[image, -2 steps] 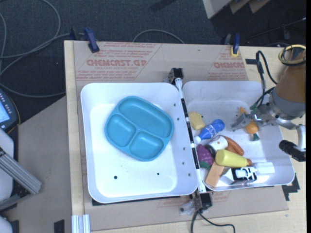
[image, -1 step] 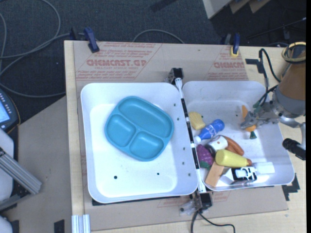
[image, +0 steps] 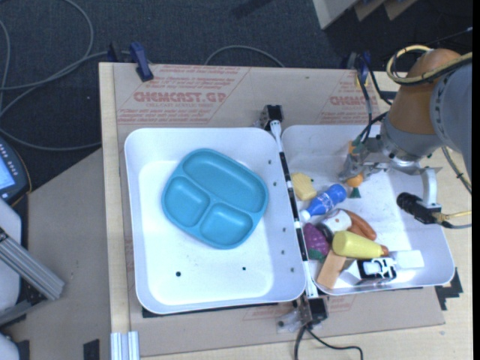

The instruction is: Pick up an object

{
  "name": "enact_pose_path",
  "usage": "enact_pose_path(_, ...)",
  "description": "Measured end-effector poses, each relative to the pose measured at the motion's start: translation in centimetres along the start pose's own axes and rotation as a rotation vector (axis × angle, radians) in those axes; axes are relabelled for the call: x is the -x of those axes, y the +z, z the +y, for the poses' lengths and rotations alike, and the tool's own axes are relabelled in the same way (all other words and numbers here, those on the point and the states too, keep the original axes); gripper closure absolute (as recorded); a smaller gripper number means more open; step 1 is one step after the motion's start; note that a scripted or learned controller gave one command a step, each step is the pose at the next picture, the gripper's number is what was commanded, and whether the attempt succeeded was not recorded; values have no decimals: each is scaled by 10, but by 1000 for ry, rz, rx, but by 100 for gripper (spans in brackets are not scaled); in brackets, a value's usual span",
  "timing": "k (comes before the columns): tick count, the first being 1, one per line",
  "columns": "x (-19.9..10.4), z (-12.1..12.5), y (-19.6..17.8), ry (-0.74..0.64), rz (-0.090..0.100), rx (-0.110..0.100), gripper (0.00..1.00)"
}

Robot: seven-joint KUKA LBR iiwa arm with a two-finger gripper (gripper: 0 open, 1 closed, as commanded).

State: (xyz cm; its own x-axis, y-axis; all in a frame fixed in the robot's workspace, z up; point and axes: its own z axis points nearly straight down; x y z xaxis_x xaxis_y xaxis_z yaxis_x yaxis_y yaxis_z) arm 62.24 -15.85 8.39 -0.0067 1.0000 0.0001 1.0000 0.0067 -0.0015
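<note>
The right bin (image: 420,276) holds a pile of toys. Among them are a yellow block (image: 302,186), a blue bottle (image: 328,199), a purple piece (image: 315,238), a yellow bottle-shaped toy (image: 358,244), an orange carrot-like piece (image: 362,224) and a tan wedge (image: 333,271). My gripper (image: 357,169) hangs low over the upper middle of this bin, just right of the blue bottle's cap. A small orange and green item (image: 354,182) lies directly under it, partly hidden by the wrist.
The left bin (image: 150,276) carries a blue divided plate (image: 215,197). A black-and-white item (image: 375,268) and a small white box (image: 409,259) lie at the right bin's front. The arm's grey body (image: 420,111) and cables cover the right bin's far right corner.
</note>
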Motion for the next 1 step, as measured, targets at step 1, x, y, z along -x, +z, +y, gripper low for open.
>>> enact_pose_path(1, -61, 14, -65, -1, -1, 10, 100)
